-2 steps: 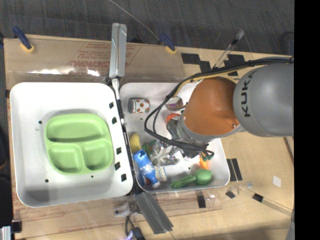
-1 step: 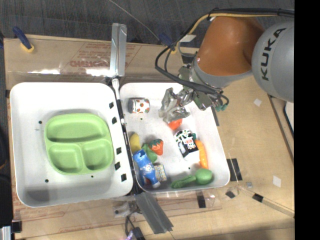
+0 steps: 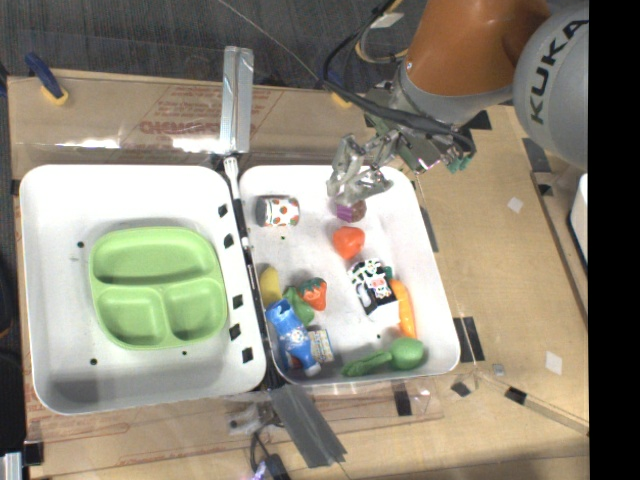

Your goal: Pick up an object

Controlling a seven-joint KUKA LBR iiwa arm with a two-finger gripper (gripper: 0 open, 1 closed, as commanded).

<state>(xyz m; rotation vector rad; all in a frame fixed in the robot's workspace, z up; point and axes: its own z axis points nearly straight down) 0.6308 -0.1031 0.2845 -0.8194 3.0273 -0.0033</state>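
Note:
My gripper [image 3: 352, 190] hangs over the back of the right bin [image 3: 425, 268], directly above a small purple object [image 3: 350, 211]. The purple piece sits right at the gripper's tip; whether it is gripped or only lying underneath is unclear. In front of it lies a red-orange piece [image 3: 348, 240]. Further forward is a black-and-white cow-patterned item [image 3: 372, 285]. To the left of the gripper stands a white cup with coloured dots [image 3: 278, 211].
The right bin also holds an orange carrot [image 3: 405, 308], a green vegetable [image 3: 388, 358], a blue carton [image 3: 292, 336], a yellow piece [image 3: 269, 282] and a red-green fruit [image 3: 310, 293]. A green divided plate [image 3: 158, 286] lies in the left bin [image 3: 50, 268].

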